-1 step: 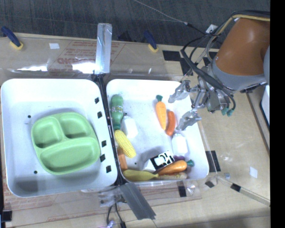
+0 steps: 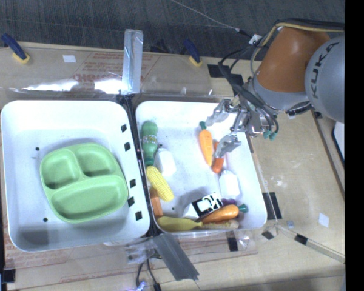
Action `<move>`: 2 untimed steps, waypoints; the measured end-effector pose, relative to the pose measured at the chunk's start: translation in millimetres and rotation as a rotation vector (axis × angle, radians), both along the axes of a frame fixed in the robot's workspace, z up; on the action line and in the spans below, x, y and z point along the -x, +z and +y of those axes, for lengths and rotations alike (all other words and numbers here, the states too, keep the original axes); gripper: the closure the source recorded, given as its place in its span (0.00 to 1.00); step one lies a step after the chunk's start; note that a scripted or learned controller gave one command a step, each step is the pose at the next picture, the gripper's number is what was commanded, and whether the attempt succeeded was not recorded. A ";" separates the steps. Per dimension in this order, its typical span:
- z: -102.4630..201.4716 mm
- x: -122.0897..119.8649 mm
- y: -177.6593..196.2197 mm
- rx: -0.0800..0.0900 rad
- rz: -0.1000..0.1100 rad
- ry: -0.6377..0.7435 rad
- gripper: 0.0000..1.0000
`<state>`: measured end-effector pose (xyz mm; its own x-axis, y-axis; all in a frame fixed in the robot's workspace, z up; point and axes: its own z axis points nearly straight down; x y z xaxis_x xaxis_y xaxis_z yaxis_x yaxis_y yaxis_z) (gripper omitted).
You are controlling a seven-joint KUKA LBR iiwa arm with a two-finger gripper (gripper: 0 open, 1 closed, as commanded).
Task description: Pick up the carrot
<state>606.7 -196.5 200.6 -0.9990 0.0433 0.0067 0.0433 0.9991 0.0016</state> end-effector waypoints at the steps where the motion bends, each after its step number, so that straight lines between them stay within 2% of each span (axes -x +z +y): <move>1: 8.1 -27.8 -110.9 0.001 -0.004 -0.024 0.00; 2: 9.9 -31.0 -96.7 0.003 -0.012 -0.016 1.00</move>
